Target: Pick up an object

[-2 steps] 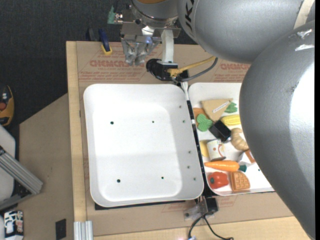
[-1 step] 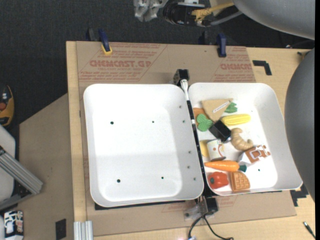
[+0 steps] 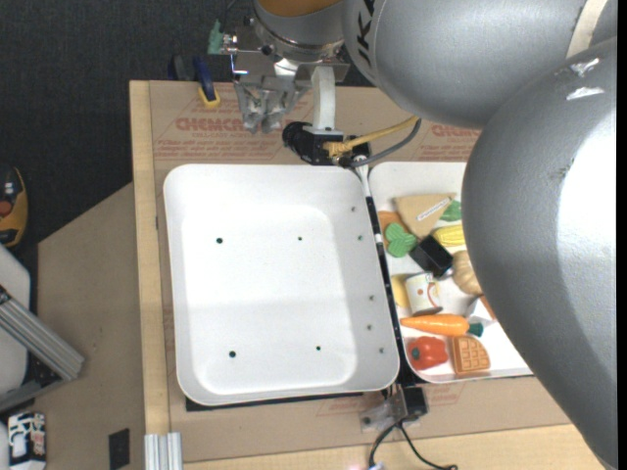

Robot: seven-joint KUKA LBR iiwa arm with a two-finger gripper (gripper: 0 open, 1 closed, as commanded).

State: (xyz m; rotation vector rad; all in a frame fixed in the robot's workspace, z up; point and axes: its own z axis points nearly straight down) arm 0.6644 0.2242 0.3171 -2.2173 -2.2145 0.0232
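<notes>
My gripper (image 3: 263, 114) hangs high over the back edge of the bench, beyond the far rim of the left bin (image 3: 186, 262). Nothing shows in it. The toy food lies in the right bin (image 3: 392, 179), well to the gripper's right and nearer the camera: a tan wedge (image 3: 424, 210), a green piece (image 3: 400, 242), a yellow corn cob (image 3: 450, 235), a black block (image 3: 431, 256), a white cup (image 3: 420, 290), an orange carrot (image 3: 440, 324), a red tomato (image 3: 428, 352) and a waffle (image 3: 470, 356). The arm's grey bulk hides the right part of that bin.
A blue and yellow clamp (image 3: 205, 82) sits at the bench's back left edge. The wall between the two bins (image 3: 382, 272) runs front to back. Aluminium rails (image 3: 39, 336) stand off the bench at the left.
</notes>
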